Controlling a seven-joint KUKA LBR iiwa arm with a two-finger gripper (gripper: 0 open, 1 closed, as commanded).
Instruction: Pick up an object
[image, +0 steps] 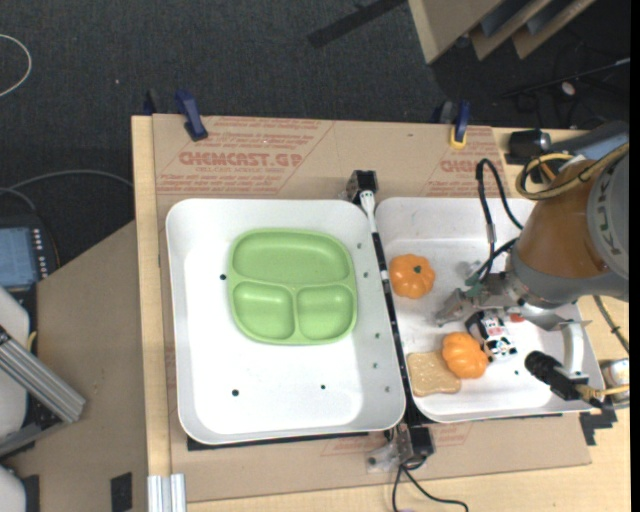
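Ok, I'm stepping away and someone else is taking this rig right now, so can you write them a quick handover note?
Gripper: low in the right bin, between the two orange pumpkins; whether it grips anything cannot be told.
Things: one orange pumpkin near the bin's left wall, a second orange pumpkin nearer the front, a slice of toast beside it, a small black and white item close by. A green divided plate lies in the left bin.
Done: nothing visibly lifted.
Left: grasp one object and raise it.
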